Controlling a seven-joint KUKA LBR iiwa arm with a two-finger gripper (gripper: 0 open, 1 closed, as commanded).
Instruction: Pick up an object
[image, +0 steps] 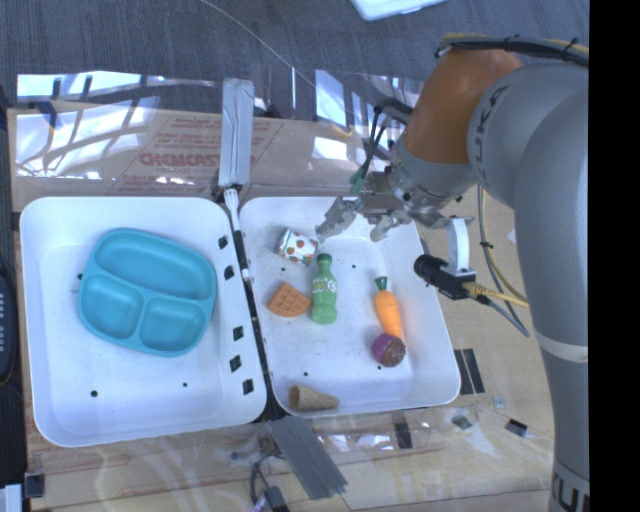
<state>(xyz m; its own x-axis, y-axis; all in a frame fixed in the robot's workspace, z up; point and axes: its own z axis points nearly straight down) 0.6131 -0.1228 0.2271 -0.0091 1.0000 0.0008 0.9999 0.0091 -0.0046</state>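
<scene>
Small patterned cup (296, 245), lying on its side in the right bin (440, 345): that is my likely target, since it sits just beside the gripper (345, 215), toward the bins' shared wall. The gripper hangs over the bin's far end; nothing sits between its fingers (330, 222), which look parted, one reaching toward the cup. I judge the pick not yet made.

Also in this bin, all nearer the camera than the gripper:
- green bottle (323, 290), lying just below it, cap end close to the cup
- waffle piece (288, 300), beside the bottle's base
- carrot (388, 308) and a dark round fruit (388, 349), touching each other
- ice-cream cone (314, 399), well apart, by the near rim

Left bin (40, 300) holds a blue divided plate (148, 291), far from the gripper.

Risks as I see them:
- cup is round and on its side; a finger landing off-centre could roll it away toward the wall
- bottle cap sits close, so a wide descent may strike it and nudge both
- closing too high would grab air
</scene>
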